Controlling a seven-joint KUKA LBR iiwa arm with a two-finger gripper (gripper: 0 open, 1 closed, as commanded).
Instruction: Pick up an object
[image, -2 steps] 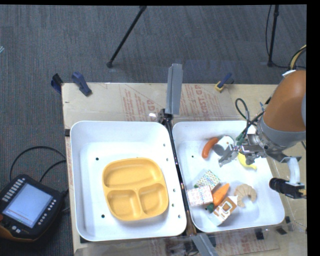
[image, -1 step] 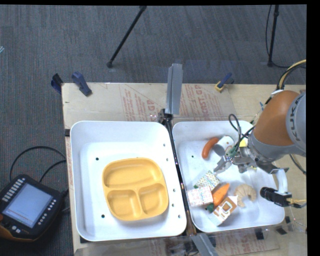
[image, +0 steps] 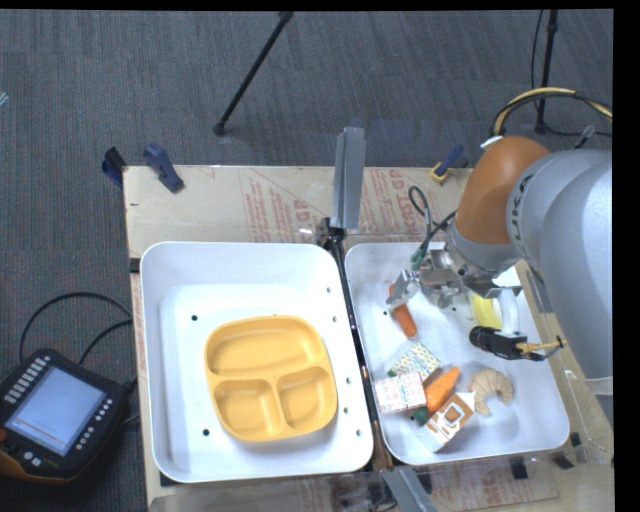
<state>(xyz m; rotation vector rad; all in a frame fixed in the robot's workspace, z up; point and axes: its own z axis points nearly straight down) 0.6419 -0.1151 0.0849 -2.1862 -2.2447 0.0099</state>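
Orange-red stubby cylinder (image: 404, 320) by hand (image: 402, 292)

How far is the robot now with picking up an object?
Done: the gripper is low in the right bin, directly at a small orange object. In hand: the grasp itself, with no hold visible yet. Left: lifting it clear of the bin.

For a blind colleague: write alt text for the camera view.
The grey arm reaches from the right into the right bin, its jaws next to a small orange piece. Nearer the bin's front lie small boxes, a carrot-like piece and a tan piece. The left bin holds a yellow divided plate.
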